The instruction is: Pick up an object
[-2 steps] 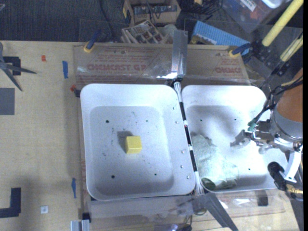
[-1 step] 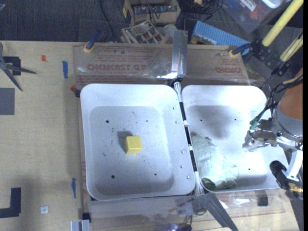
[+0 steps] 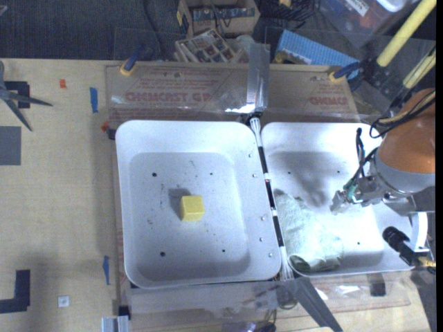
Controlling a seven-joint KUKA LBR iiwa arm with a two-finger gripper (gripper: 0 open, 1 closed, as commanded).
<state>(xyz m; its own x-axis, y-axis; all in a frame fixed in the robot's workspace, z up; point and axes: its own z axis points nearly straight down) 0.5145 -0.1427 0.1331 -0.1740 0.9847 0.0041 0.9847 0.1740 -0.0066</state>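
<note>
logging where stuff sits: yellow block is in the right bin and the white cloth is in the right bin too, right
Not quite. The camera view shows the yellow block in the left bin, not the right one. The white cloth is indeed in the right bin.

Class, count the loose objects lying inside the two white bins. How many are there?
2. A yellow block lies mid-floor in the left bin. A pale cloth lies along the right bin's near-left side. The arm may hide more.

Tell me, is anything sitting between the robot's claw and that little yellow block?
Yes. The yellow block lies in the left bin, while the gripper is over the right bin. Between them run the bins' adjoining rims, and a crumpled white cloth lies beside that divide.
</note>
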